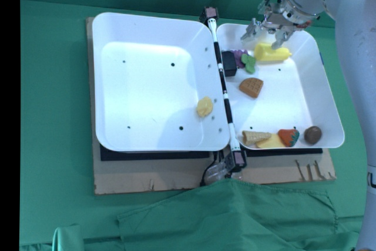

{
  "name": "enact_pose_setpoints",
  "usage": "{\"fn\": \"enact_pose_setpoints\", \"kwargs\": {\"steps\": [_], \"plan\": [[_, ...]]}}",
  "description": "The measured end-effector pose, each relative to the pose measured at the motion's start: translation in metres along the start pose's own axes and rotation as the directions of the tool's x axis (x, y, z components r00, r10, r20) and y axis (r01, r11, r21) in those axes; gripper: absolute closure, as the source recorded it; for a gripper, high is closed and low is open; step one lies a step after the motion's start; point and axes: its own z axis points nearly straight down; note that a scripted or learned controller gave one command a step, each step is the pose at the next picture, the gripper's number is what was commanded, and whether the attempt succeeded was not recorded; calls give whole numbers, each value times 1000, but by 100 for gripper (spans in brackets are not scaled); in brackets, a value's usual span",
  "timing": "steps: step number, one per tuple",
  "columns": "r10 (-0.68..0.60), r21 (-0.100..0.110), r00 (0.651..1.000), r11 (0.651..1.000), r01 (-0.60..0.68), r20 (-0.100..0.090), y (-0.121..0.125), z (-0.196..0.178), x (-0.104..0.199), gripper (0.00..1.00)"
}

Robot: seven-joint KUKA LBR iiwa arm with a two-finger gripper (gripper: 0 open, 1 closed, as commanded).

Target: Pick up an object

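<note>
The table, draped in green cloth, carries a brown board on which 2 shallow white bins sit side by side, probably so that a thing lifted from 1 can be dropped in the other. The left bin holds just 1 small yellow piece near its right wall. The right bin holds the rest, and it is where the arm reaches in from the right, its orange band above the wrist bent down toward the far corner. The gripper hangs low over that corner with its fingers spread apart and nothing between them, standing just above and beside the yellow toy, which lies on its side on the bin floor. That yellow toy looks like the likeliest thing to be picked, since the open fingers are poised at its far end. Just left of it lie a purple and green bunch and a black block against the dividing wall, close enough to crowd a grasp. Nearer the middle lies a brown waffle. Along the near wall sit a cone, a yellow wedge, a strawberry and a brown ball, well apart from the gripper.
</note>
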Motion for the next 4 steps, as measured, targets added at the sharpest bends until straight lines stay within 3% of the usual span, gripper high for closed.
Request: {"fn": "enact_pose_setpoints", "kwargs": {"steps": [4], "plan": [[0, -6, 1000, 1000, 0, 1, 0, 11, 0, 0]]}}
